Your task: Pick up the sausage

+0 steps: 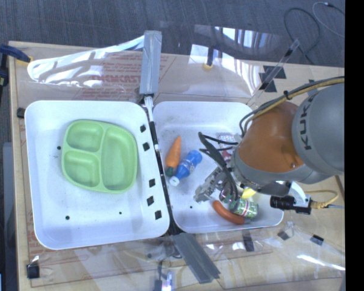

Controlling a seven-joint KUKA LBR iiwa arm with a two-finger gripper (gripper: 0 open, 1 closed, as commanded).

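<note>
The sausage (pixel 227 213), reddish-brown and curved, lies near the front edge of the right bin (pixel 188 117). A small green can (pixel 245 208) rests against its right side. My gripper (pixel 213 187) hangs just above and left of the sausage, low in the right bin, with its metal fingers pointing down-left. Nothing is visibly between them. The arm's orange band (pixel 268 145) and grey body cover the right part of this bin.
An orange carrot (pixel 173 151) and a blue bottle (pixel 187 165) lie in the right bin's left half. A yellow piece (pixel 249 193) peeks out beside the can. The left bin (pixel 39 162) holds a green divided plate (pixel 101 156).
</note>
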